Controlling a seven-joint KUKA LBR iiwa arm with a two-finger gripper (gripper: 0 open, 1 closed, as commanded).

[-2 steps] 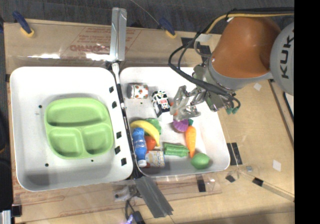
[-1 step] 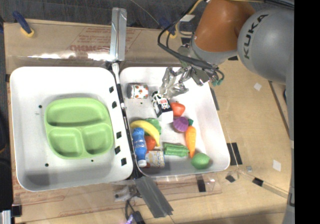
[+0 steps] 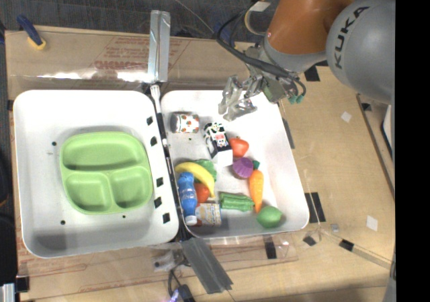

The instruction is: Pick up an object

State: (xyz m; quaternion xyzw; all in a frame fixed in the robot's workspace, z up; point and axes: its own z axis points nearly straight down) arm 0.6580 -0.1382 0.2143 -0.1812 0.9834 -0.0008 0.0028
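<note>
Above the right bin (image 3: 285,159) | gripper (image 3: 236,102) hovers, fingers apart, clamping nothing | bottle (image 3: 187,198) half-hidden under banana (image 3: 197,174)

Glossy plastic toy food (image 3: 222,176) lies in a smooth white plastic bin (image 3: 290,179); the green tray (image 3: 105,171) looks matt plastic.

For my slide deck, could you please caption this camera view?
KUKA arm's pincer hovers over the right bin of toy food; a green divided tray sits in the left bin.

tray (image 3: 105,171) in left bin (image 3: 33,159), toys in right bin (image 3: 285,153)
</note>
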